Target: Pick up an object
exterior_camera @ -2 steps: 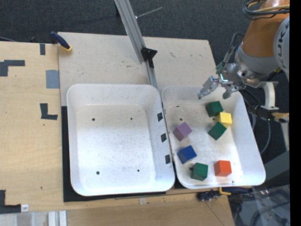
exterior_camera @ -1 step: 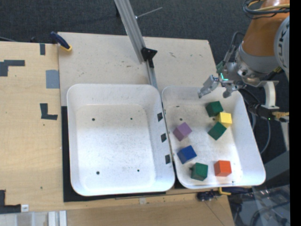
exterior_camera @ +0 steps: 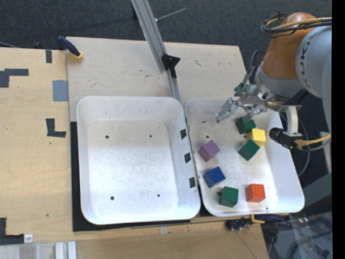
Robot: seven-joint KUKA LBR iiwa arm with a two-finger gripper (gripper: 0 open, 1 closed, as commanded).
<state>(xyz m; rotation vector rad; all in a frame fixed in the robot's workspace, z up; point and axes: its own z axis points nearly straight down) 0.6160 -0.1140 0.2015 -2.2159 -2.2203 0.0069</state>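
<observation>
Hovering with gripper (exterior_camera: 233,108) fingers apart, clamped on nothing, beside the dark green cube (exterior_camera: 245,125) — probably light, rigid, smooth-sided, best pinched across opposite flat faces.

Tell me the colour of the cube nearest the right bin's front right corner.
Orange cube, clear in the camera view.

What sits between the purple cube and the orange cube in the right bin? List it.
In the camera view, the blue cube lies between the purple cube and the orange cube, with a green cube just below that line.
</observation>
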